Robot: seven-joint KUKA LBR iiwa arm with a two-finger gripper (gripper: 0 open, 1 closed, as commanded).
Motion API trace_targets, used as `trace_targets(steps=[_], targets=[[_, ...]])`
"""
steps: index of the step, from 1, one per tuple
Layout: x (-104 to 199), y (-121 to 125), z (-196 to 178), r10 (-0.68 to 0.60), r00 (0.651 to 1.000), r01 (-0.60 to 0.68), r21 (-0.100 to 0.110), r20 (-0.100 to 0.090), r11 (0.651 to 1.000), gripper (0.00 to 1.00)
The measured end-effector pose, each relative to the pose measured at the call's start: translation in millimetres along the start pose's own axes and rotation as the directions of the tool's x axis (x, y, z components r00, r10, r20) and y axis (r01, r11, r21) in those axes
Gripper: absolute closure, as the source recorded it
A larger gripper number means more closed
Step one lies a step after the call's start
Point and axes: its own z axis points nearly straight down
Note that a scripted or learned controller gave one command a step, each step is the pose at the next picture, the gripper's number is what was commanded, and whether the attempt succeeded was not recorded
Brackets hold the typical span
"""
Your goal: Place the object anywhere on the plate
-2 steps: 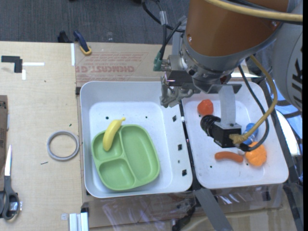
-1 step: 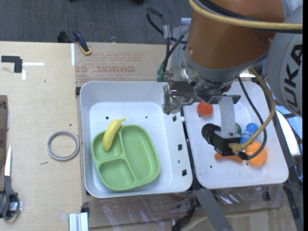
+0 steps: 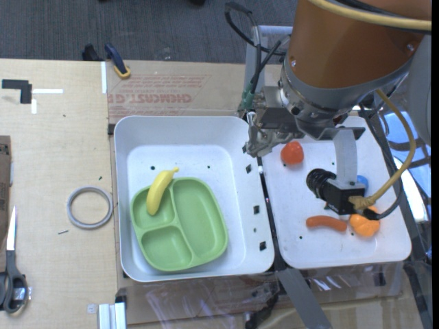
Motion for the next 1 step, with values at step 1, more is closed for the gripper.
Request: trace_targets(steps=[1], targets=[[-10.9, -0.2, 25.5, 0.002, 1.0, -0.002, 0.003, 0.001, 1.0, 1.0]])
